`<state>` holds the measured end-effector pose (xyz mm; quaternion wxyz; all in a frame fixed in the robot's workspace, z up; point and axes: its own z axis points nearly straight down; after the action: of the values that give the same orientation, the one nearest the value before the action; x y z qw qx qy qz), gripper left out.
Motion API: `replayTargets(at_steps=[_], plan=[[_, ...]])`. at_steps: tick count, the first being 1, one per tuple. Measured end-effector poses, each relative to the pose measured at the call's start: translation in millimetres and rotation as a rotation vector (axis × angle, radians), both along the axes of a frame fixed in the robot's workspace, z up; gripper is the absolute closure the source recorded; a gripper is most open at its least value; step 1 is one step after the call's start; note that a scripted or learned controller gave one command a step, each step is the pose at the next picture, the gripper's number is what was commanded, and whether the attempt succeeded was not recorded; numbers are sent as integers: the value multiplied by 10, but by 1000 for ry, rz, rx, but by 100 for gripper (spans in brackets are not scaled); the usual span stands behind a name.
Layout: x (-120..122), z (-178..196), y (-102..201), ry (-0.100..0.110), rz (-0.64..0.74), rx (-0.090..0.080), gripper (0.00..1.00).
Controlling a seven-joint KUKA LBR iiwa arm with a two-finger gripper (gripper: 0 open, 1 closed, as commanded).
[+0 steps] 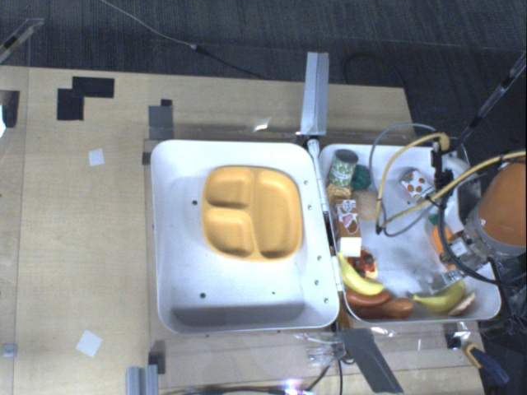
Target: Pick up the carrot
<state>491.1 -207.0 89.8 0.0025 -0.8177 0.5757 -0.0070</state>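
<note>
In the camera view, the arm [502, 212] sits over the far right side of the right bin [395, 257], and whether its gripper is open or closed cannot be told from here. The carrot [438, 239] shows as an orange sliver at the bin's right side, just left of the arm. Two bananas [359, 276] and a sausage [380, 306] lie along the bin's lower edge, while a yellow divided tray [251, 212] rests in the left bin [189, 303].

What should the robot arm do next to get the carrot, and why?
Probably slide a little way along the right bin's far right side until the gripper is over the orange sliver there, which may be the carrot. The arm covers most of it, and I can't see anything held between the fingers, so lining up comes before lowering.
</note>
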Motion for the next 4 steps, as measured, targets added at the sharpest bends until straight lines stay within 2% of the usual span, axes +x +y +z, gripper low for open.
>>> replayTargets(at_steps=[1, 2, 3, 4], plan=[[-2, -16, 24, 2, 1, 4, 0], [-5, -16, 68, 3, -79, 1, 0], [7, -14, 105, -1, 29, 0, 0], [-6, -14, 87, 3, -229, 4, 0]])
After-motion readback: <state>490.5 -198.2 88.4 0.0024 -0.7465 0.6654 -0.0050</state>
